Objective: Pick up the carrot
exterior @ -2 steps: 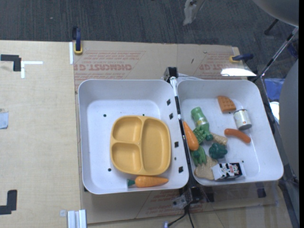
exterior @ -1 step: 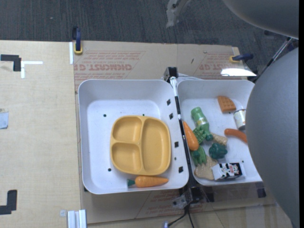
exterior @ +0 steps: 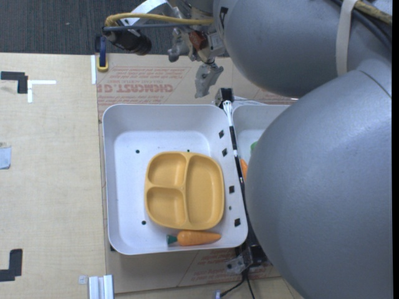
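- carrot (exterior: pixel 198 237): one, orange, tapered, lying on its side in the left bin (exterior: pixel 118 167) along the bin's near wall; thick end to the left with a small green stub, thin tip to the right. it lies just beside the near edge of the tray (exterior: pixel 185 190); whether the two touch cannot be told.
- tray: one, yellow, with rounded corners and three compartments, two smaller ones on the left and one long one on the right; it rests flat near the middle of the left bin.
- bins: two, white and shallow, side by side; the right bin (exterior: pixel 249 118) is largely covered by the arm (exterior: pixel 324 185), with a small green patch and an orange sliver showing at the arm's edge.
- gripper (exterior: pixel 206 83): above the far rim of the left bin, over the cardboard (exterior: pixel 143 83), well apart from the carrot; whether its fingers are apart or together cannot be told.
- writing: red print on the cardboard behind the bins, seen upside down, too unclear to read reliably.
- hose (exterior: pixel 159 20): one, yellow, running across the top towards the wrist.
- bench (exterior: pixel 50 185): pale wood, bearing black marks at its left side.
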Robot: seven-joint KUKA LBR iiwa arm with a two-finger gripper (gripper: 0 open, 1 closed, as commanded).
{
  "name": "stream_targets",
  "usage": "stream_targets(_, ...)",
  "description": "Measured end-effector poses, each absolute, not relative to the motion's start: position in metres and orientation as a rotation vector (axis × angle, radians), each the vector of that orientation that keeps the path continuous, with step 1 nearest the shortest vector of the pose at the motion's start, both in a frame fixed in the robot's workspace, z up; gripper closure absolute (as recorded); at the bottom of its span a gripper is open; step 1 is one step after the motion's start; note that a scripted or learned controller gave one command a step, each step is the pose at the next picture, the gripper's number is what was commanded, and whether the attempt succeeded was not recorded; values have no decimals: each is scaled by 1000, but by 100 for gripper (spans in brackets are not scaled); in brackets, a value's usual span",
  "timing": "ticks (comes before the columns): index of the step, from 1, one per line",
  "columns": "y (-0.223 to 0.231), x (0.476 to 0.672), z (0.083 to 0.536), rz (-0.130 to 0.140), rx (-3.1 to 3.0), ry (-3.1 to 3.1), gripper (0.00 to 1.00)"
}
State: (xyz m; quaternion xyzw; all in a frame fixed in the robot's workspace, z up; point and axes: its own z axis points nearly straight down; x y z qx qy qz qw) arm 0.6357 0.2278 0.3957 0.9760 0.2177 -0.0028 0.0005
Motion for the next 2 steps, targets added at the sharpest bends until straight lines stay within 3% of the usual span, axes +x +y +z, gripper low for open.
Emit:
stream_targets(1,226,637,405,-8,3068,666,100)
stream_targets(2,215,587,533,1,3046,760,100)
